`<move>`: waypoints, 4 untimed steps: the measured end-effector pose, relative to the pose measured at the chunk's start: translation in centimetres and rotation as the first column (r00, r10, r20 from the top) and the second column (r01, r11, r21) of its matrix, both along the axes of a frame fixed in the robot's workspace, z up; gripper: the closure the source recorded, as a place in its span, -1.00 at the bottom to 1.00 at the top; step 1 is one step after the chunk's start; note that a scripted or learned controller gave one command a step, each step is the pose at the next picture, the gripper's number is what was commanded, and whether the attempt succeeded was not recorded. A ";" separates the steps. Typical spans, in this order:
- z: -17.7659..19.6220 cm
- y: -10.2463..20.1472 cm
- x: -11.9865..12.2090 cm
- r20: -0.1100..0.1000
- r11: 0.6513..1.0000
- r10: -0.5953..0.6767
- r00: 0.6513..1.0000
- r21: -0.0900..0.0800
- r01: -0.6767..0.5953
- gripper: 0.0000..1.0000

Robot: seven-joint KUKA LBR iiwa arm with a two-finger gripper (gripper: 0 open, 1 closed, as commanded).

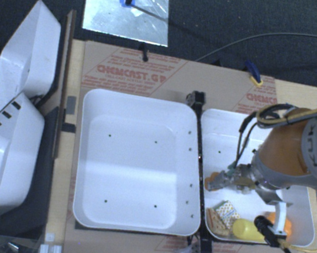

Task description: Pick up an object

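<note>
You're looking down on two white bins sitting side by side. The arm (298, 145) is reaching in from the right and hanging over the right bin (221, 127), with its gripper (221, 180) sitting low near that bin's left wall. You cannot tell how the fingers are standing, nor see anything between them. The objects are lying at the right bin's near edge: a patterned packet (223, 213), a yellow lemon (246, 229) beside it, and an orange ball (283, 225) further right. The left bin (135, 161) is showing bare floor
</note>
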State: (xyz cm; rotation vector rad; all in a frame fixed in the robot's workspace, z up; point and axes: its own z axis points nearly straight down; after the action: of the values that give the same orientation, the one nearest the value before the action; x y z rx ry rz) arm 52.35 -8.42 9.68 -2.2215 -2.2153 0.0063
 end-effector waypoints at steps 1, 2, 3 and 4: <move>11.6 3.2 0.3 0.017 1.000 0.006 1.000 0.000 -0.006 -1.00; -0.3 -2.1 -0.6 -0.003 1.000 -0.002 1.000 0.000 0.002 -1.00; 9.1 1.7 0.8 0.014 1.000 0.007 1.000 0.000 -0.007 -1.00; -1.6 -0.2 -1.2 -0.001 1.000 0.001 1.000 0.000 -0.001 -1.00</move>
State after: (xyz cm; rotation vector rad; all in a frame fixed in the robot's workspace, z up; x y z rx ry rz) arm 51.17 -8.62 8.08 -2.2203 -2.2160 0.0071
